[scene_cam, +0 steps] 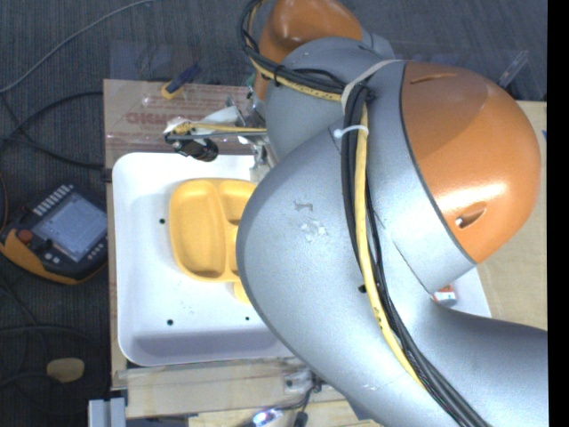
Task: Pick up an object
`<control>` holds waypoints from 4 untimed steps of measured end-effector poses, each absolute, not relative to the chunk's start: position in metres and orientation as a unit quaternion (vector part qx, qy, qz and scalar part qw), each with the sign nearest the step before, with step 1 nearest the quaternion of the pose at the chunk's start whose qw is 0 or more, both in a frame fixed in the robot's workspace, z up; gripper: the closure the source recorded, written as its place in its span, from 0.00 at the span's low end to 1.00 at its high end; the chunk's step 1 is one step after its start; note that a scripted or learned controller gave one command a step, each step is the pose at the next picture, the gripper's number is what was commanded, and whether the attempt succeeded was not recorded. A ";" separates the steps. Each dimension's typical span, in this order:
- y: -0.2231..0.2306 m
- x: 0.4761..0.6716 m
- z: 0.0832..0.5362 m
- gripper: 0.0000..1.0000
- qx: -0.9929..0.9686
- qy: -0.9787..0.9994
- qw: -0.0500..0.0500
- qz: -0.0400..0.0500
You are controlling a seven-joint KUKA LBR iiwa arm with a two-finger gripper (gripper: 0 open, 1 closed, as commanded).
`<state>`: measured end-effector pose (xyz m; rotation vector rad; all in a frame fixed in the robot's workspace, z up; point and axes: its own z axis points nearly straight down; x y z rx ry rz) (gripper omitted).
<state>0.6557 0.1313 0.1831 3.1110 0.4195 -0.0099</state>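
A yellow two-compartment dish (204,228) lies in the left white bin (142,274), toward its back. Its right part is hidden under the arm. My gripper (259,152) hangs at the bin's back rim, just beyond the dish's far right corner, and the wrist mostly covers it. The big grey and orange arm (400,221) blocks the middle and right of the view.
Behind the bin lies a brown cardboard sheet (147,109) with a small blue and yellow item (180,78) on it. A teach pendant (58,237) and cables rest on the floor at the left. A sliver of the right bin (467,294) shows beside the arm.
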 end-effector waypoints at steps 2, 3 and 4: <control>0.098 0.641 0.228 1.00 0.991 0.136 0.000 -0.002; 0.148 0.617 0.251 1.00 0.994 0.110 0.000 -0.002; 0.108 0.657 0.201 1.00 0.995 0.102 0.001 -0.003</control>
